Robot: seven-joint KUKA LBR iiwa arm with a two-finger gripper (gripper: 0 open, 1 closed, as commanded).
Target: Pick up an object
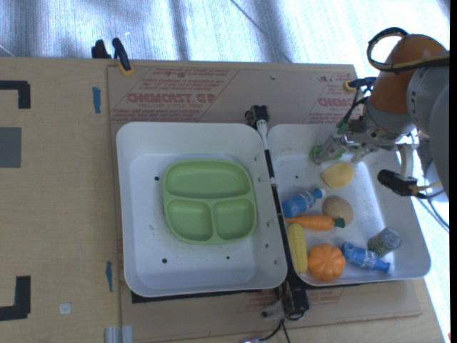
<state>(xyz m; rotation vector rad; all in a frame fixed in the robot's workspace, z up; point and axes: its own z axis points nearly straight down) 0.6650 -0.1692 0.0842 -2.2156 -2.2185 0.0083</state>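
Observation:
The right bin [407, 220] holds several toy items: a yellow lemon [338, 175], a blue bottle [303, 201], a brown potato [337, 209], a carrot [314, 222], a corn cob [297, 246], an orange pumpkin [327, 261], a second blue bottle [365, 257] and a grey-green lump [384, 241]. My gripper [330, 150] hangs over the bin's far end, just above and behind the lemon. I see nothing held in it.
The left bin [136, 191] carries a green divided plate [209, 199]. A black clip [256, 114] sits where the two bins meet at the back. The arm's grey and orange wrist [403, 84] leans in from the right.

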